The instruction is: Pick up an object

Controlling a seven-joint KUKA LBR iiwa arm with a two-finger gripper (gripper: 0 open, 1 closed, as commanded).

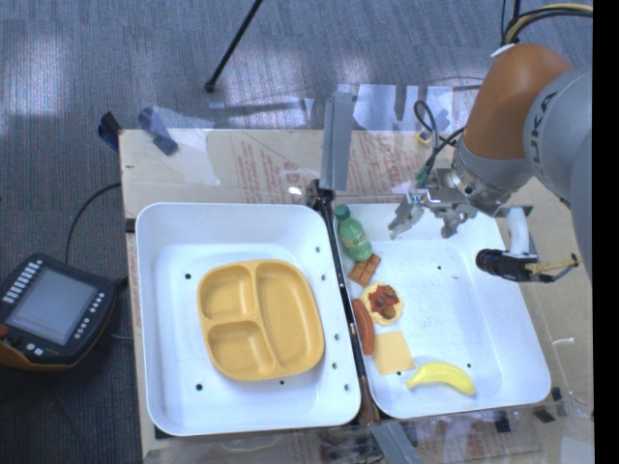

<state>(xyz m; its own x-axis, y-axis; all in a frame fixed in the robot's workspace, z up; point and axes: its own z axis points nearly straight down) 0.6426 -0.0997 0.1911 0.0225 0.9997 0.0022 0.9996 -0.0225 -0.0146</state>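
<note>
left bin (164,259): holds a yellow divided tray (259,319), three compartments, nothing seen in them. Sits well apart from the gripper.

divider zone: the loose items line up along the right bin's (503,356) left wall, beside the seam between bins.

green bottle (352,238): top of the line, cap toward the far end, body running down and slightly right. Nearest item to the gripper, lying to its left and a little nearer the camera.

orange block (365,270): just below the bottle, touching or nearly so; cannot tell which.

round pizza piece (383,303): mid-line, just beside the sausage (364,325), which lies long axis along the bin wall.

cheese slice (393,353): flat, below the pizza piece.

banana (441,377): near front edge of right bin, long axis roughly left-right, farthest from the gripper.

gripper (430,217): at far edge of right bin, fingers spread apart, nothing between them. Two tips visible with a gap.

key relation: every candidate lies left of and below the gripper in view; bottle is closest, and its axis runs roughly along the wall.

judgement: a grasp on the bottle looks crowded by the wall and the orange block. Banana has open floor around it.
</note>
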